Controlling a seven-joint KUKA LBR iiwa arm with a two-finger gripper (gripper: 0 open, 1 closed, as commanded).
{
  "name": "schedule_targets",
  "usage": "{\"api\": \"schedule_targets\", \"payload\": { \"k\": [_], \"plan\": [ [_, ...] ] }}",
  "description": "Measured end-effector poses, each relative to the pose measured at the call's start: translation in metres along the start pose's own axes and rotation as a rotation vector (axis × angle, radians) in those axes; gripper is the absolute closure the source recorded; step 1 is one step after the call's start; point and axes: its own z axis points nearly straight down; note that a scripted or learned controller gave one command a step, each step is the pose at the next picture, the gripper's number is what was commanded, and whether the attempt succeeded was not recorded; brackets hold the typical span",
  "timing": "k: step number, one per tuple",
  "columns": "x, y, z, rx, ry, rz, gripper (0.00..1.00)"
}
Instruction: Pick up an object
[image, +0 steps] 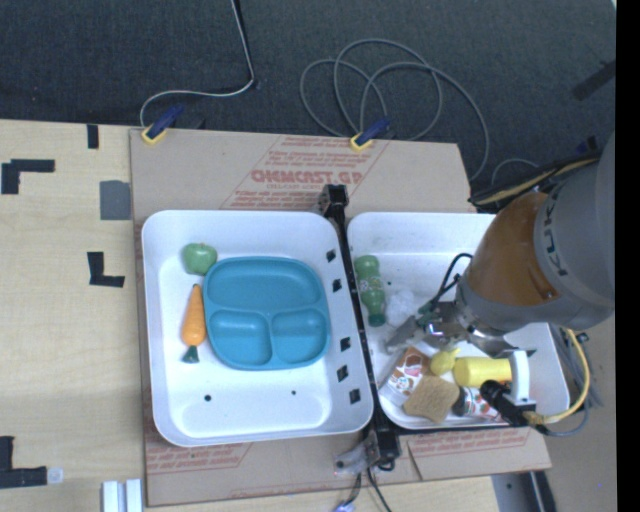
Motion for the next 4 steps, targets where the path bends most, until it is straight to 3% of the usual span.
{"api": "schedule_targets", "payload": {
  "k": [1, 2, 3, 4],
  "plan": [
    [-0.064, 0.086, -0.071, 0.003, -0.002, 0.001, 0.00],
    [-0.041, 0.016, -0.010, 0.010, 0.002, 0.001, 0.00],
    [-0.040, -0.011, -0.001, -0.003, -0.003, 0.000, 0.00],
    [-0.041, -0.011, -0.010, -0.003, -0.005, 0.002, 1.00]
  ]
}}
